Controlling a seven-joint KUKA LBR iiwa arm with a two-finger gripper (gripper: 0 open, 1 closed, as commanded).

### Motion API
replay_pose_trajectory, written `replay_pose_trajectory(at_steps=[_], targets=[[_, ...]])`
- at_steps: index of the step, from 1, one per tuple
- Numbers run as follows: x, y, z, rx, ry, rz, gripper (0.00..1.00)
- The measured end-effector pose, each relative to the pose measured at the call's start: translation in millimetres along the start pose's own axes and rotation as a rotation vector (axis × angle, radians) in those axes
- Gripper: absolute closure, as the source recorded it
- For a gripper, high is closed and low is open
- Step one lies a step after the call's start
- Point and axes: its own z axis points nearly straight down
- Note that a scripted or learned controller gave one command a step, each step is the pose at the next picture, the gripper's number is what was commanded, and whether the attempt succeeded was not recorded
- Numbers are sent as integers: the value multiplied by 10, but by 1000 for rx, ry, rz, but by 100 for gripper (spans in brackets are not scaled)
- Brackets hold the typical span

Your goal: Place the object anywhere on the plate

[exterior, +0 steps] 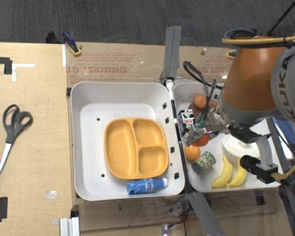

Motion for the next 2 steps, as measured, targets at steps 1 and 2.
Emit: replay_pose_trajectory(at_steps=[1,2], targets=[[616,121,369,-2,1,-283,100],[614,122,369,-3,1,-282,0]])
